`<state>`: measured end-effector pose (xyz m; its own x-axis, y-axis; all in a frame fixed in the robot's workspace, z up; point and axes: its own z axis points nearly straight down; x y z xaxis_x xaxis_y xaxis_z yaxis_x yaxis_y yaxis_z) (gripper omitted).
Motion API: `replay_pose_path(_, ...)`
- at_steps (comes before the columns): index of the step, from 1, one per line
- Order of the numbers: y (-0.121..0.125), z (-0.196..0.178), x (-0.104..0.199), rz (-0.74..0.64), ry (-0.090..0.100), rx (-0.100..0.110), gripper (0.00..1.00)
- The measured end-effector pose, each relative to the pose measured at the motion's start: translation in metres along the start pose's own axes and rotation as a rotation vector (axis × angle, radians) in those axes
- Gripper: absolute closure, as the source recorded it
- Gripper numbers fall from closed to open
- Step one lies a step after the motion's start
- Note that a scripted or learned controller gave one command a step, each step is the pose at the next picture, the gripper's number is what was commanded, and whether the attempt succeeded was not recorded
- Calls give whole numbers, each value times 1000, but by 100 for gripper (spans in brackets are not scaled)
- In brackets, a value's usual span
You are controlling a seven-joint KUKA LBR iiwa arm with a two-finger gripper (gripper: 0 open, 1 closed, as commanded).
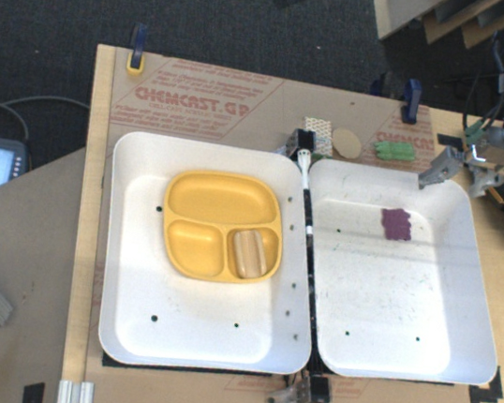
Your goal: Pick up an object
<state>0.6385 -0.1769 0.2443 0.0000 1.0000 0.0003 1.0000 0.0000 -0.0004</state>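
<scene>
Here, a purple block [396, 223] in the right bin [400, 343], near the far wall, lying roughly square with no marked long axis. Down and to the left from the gripper [442, 169], which hangs over that bin's far rim, near but apart. Touching nothing, holding nothing; how wide the grip stands, impossible to tell. Elsewhere, a yellow tray [220, 224] in the left bin [123, 299].

Divided tray [223, 203] in left bin [123, 299], small block [396, 223] in right bin [456, 352] – far side, gripper [447, 168] behind right bin's rim.
</scene>
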Motion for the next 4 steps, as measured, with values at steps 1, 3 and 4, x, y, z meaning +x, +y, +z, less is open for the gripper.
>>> replay_pose_path(1,-23,166,1,2,2,4,0)
replay_pose_path(3,29,141,0,3,-4,-5,0)
replay_pose_path(4,12,160,-12,2,0,3,0)
